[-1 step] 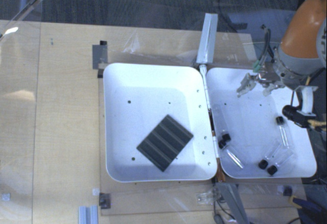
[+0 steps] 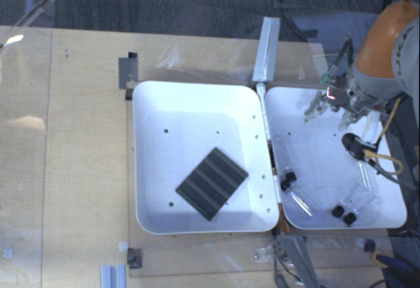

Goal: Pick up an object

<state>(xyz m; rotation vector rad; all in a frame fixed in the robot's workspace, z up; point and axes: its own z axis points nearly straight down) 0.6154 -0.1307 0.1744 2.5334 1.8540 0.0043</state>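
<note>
Camera view: slanted look down on the worktop [image 2: 65, 149].
Pad [image 2: 212, 183]: dark, ribbed, flat in left bin [image 2: 151, 103], toward its near edge.
Hand [image 2: 328, 100]: above right bin [image 2: 394, 214], far edge; grip cannot be told.

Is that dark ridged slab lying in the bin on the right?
No, the dark ridged slab lies flat in the left bin, away from the claw.

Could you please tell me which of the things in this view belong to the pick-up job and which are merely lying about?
Part of the job:
- dark ribbed pad in the left bin
- clear tubes with black caps in the right bin
- gripper, above the right bin's far edge

Just lying about:
- metal bar behind the bins
- grey bracket on the bench
- cables at the arm
</note>
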